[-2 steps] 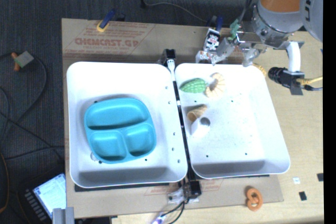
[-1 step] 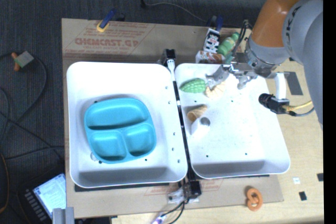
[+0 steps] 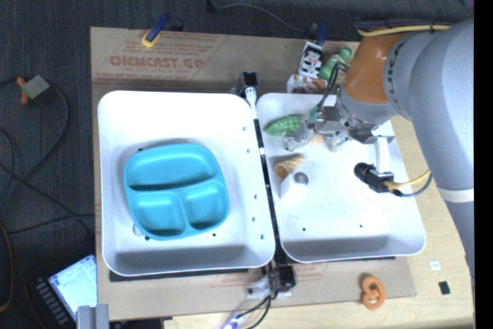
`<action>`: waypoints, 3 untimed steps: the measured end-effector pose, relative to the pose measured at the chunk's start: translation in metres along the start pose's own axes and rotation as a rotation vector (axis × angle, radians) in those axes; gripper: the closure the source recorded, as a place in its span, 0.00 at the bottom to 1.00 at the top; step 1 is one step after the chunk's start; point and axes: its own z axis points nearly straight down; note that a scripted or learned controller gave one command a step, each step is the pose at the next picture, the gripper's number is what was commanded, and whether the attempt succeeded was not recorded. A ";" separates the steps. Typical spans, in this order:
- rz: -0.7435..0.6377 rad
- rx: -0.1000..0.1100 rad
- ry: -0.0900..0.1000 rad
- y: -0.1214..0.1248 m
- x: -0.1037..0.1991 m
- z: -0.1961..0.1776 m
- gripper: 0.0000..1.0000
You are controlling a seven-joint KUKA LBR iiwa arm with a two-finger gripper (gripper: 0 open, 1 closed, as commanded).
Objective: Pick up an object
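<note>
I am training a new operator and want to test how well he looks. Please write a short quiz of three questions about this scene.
1. True or false: the blue divided tray lies in the same bin as the green object.
2. Which thing lies closest to the gripper? A) green object B) tan object C) blue divided tray
3. Fill in (inside/outside): the orange ring lies ____ the view's right bin.

Key: 1 false; 2 A; 3 outside.
</note>
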 end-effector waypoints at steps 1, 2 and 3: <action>-0.001 -0.003 -0.004 0.001 -0.001 -0.010 1.00; 0.000 0.026 0.005 0.038 -0.007 0.000 1.00; 0.000 0.026 0.003 0.038 -0.007 -0.010 1.00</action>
